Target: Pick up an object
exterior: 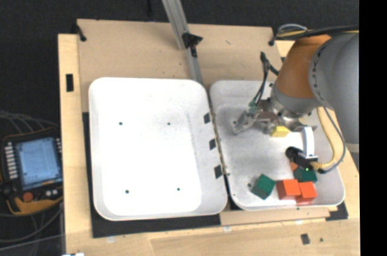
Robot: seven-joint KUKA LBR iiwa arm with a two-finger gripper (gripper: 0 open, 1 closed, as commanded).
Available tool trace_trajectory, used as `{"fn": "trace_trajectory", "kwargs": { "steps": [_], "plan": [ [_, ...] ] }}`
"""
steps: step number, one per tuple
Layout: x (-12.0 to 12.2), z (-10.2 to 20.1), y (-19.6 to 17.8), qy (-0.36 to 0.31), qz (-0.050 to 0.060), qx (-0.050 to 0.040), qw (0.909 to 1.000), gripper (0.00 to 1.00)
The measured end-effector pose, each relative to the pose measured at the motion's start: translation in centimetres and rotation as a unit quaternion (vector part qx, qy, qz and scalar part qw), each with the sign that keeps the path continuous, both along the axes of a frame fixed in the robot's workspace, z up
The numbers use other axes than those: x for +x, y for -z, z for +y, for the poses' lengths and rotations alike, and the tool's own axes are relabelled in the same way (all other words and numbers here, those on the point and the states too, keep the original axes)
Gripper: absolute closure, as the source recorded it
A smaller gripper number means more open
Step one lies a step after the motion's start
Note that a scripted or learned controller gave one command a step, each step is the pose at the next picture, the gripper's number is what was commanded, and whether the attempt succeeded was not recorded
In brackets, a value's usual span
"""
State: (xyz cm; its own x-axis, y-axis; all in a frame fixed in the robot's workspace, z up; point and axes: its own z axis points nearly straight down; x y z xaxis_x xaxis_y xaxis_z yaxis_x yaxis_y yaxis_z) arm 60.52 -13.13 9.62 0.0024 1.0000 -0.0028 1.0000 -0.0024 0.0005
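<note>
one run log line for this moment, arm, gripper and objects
arm: over right bin | gripper: low, upper part | yellow object: beside wrist | green block, orange blocks: untouched

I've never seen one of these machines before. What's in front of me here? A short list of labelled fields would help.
arm: grey with an orange band, reaching in from the right
pincer: low over the right bin, near its upper left part
left bin: white tray
right bin: white tray holding the objects
yellow piece: just beside the arm's wrist
green block: near the bin's front edge
orange blocks: right of the green block
held object: nothing seen between the pincer's fingers
</note>
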Motion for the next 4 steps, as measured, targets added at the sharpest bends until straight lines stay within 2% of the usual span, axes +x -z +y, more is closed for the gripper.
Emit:
{"fn": "trace_trajectory", "kwargs": {
  "steps": [1,4],
  "plan": [
    [0.1,0.0,-1.3,0.003,-0.003,0.0007,1.0000,1.00],
    [1.3,-0.9,-15.8,-0.003,-0.004,0.0005,1.0000,1.00]
  ]
}}
